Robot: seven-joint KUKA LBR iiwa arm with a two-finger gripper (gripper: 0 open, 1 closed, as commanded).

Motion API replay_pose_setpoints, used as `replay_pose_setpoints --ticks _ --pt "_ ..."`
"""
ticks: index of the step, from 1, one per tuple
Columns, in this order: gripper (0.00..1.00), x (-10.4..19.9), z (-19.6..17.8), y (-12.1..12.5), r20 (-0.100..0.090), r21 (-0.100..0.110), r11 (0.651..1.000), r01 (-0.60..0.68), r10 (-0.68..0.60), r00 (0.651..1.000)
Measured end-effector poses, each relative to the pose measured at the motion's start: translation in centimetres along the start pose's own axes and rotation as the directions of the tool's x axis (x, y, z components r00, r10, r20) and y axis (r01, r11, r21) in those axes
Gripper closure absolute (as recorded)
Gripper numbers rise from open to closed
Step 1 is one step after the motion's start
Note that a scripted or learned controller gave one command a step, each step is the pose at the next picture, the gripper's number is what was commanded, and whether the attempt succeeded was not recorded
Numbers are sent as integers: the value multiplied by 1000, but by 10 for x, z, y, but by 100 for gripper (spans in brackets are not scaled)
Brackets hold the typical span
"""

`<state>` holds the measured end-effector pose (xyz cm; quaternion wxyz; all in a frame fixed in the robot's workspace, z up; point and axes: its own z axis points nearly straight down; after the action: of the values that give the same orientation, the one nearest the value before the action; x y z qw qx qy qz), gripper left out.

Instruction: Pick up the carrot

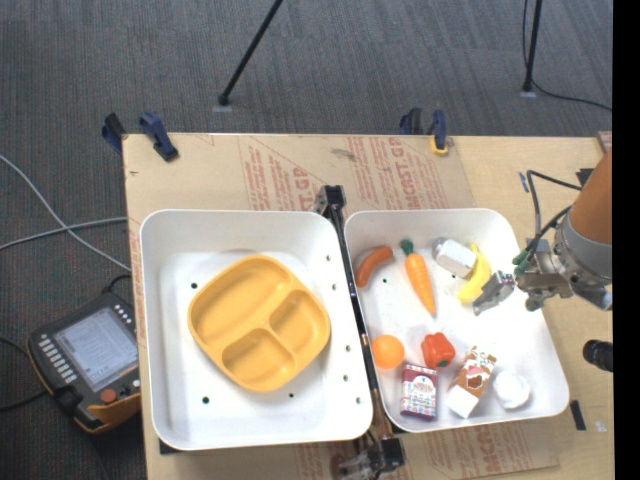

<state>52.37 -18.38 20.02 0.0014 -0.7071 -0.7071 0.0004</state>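
Note:
The carrot [420, 282] is orange with a green top and lies in the right bin [545, 353], upper middle, its tip pointing toward the near side. My gripper [513, 294] hovers over the bin's right part, well to the right of the carrot and just right of a banana [477, 275]. Its fingers are spread open with nothing between them.
Around the carrot lie a sausage [372, 264], a white-grey block [454, 258], an orange [387, 351], a red pepper [437, 349], two small cartons [419, 391] [472, 381] and a white cup [512, 389]. The left bin [165, 268] holds a yellow divided plate [259, 321].

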Motion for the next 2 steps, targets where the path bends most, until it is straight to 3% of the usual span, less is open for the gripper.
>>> replay_pose_setpoints --ticks 1,2 --pt "0 23 92 65 0 0 1000 1 -1 1000" --pt "0 64 113 102 0 -1 1000 2 -2 1000"
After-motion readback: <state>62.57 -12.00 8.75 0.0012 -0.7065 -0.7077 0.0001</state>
